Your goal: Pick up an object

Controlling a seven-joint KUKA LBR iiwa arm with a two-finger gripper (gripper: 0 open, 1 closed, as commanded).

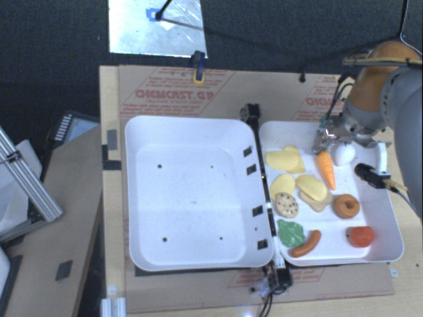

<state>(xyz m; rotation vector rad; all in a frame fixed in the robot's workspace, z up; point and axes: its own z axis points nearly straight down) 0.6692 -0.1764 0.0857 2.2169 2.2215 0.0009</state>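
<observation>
My gripper hangs low over the far end of the right bin, just above the top of an orange carrot. A white egg lies right beside it. Nothing can be seen held in it. Closer to the front lie yellow chips, a yellow potato piece, a cookie, a sandwich, a donut, a red tomato, a sausage and a green leafy piece.
The left bin sits next to the right one, joined by black clips along the shared wall. A shiny metal plate lies beyond the bench. The grey arm comes in from the right.
</observation>
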